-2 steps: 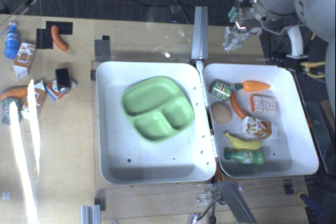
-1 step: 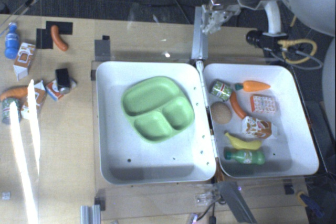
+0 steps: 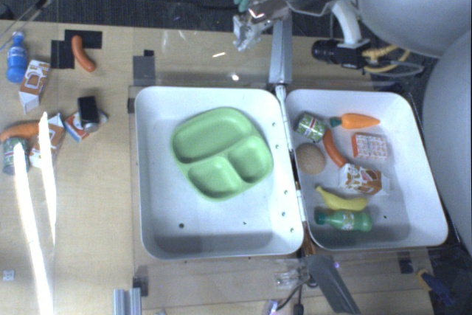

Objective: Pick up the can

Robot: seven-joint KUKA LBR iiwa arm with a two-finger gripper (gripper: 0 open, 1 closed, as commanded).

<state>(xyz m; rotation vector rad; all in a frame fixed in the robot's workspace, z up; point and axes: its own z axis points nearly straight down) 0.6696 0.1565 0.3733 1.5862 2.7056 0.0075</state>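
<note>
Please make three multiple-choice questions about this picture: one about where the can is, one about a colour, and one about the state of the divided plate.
1. Where does the can lie?
A. On the divided plate
B. In the right bin, near its upper left corner
C. On the bench outside the bins

2. What colour is the divided plate?
A. Green
B. Red
C. Blue

3. What is on the divided plate?
A. A banana
B. A bottle
C. Nothing

Answers: 1 B, the can sits beside the carrot in the right bin. 2 A, it is light green. 3 C, its compartments are bare.
</note>
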